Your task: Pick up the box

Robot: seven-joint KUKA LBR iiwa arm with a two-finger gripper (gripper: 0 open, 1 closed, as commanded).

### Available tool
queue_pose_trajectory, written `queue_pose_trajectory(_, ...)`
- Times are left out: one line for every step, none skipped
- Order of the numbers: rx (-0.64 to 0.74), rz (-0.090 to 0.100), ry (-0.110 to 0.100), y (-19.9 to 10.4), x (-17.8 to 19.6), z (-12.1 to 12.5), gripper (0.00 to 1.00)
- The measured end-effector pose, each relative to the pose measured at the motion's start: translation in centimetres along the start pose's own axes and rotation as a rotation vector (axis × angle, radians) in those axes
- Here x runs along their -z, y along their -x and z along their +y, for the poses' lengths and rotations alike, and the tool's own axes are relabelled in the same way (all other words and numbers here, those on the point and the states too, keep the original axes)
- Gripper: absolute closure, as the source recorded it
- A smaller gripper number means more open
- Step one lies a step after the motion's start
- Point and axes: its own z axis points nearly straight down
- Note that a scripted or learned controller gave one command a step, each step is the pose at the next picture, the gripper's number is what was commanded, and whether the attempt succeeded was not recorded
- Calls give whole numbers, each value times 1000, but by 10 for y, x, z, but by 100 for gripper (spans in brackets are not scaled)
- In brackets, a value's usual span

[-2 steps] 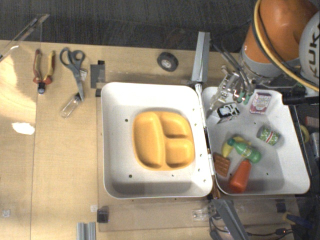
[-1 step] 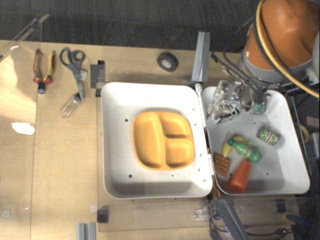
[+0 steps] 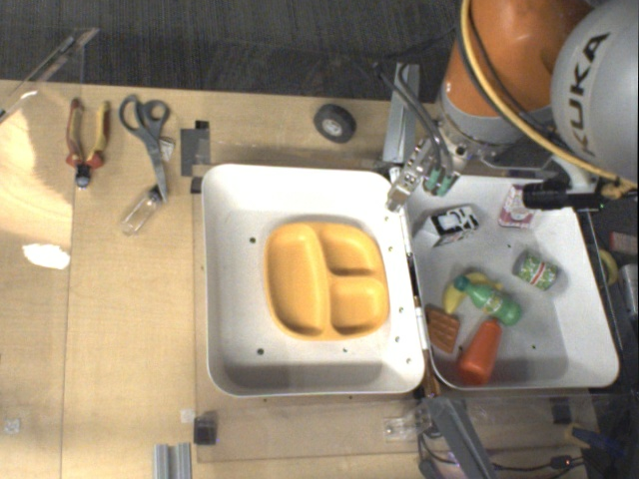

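Box [image 3: 454,222] lies in right bin [image 3: 589,297], upper left part, black-and-white, free of fingers. Arm [image 3: 529,58] looms over bin's top edge. Left bin [image 3: 230,267] holds yellow tray [image 3: 324,277]. Gripper [image 3: 414,180] above divider near box; grip state cannot tell.

Grey arm [image 3: 559,78] from the right, orange-banded wrist angled down-left, gripper [image 3: 414,178] low.

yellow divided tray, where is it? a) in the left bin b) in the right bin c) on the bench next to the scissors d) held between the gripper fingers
a: the yellow divided tray lies in the middle of the left bin, while the right bin holds the small items such as the black and white box.
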Motion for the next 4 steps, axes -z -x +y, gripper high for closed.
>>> queue_pose_trajectory(149,-1,1,-34,5,-22,100)
queue_pose_trajectory(-187,0,1,-85,17,7,100)
queue_pose_trajectory(-305,3,-3,-113,-12,-29,100)
queue_pose_trajectory(-643,0,-1,-104,50,-41,100)
